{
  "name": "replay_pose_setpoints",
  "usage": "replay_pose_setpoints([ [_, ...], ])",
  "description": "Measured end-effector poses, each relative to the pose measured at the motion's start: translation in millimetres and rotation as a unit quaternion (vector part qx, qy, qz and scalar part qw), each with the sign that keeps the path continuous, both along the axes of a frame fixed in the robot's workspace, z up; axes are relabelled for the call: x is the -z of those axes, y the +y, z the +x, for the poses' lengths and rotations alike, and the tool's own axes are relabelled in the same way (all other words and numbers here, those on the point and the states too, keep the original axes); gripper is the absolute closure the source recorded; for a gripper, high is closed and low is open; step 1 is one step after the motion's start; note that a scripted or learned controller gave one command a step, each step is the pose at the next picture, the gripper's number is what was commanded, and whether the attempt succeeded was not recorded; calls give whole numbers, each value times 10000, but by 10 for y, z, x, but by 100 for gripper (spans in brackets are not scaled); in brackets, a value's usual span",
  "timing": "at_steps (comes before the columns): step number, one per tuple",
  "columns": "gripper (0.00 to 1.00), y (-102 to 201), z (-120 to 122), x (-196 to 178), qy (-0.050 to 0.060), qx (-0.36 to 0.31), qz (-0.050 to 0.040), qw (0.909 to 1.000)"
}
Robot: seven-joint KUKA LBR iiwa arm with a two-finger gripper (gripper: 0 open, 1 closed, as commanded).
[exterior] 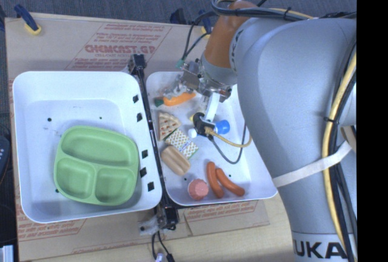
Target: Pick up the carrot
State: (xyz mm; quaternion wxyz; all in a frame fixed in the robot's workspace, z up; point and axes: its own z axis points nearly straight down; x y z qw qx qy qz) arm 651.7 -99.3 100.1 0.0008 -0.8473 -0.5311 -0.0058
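Camera view from above: the gripper point(193, 82) is being held low over the far end of the right bin point(257, 185), just beside the carrot point(177, 99). Whether anything is being clamped cannot be told, since the wrist and cabling are blocking that spot. The carrot, a small orange tapered piece with a green tip, is lying flat on the bin floor at the gripper's near side, close to the far wall.

Nearer the camera, a wedge-shaped waffle-textured piece point(168, 124) is being seen beside a small patterned block point(183, 144), a tan bun-like roll point(174, 159), a round pink slice point(197, 189) and two glossy orange-red sausages point(221, 180). A blue round item point(222, 127) is resting beside the arm's black fitting.

The left bin point(36, 97), smooth white plastic with rounded corners, is carrying a matte green compartment plate point(95, 165) with three sections. Both bins are being borne by a cardboard-covered counter point(73, 36), on which red print reading "CHEMCAST" can be made out. White letters "UKA" are showing on the grey arm point(291, 103).
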Motion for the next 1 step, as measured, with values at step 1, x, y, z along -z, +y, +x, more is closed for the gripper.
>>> replay_pose_setpoints([
  [1,0,14,-214,27,51,1115,-3,9938],
])
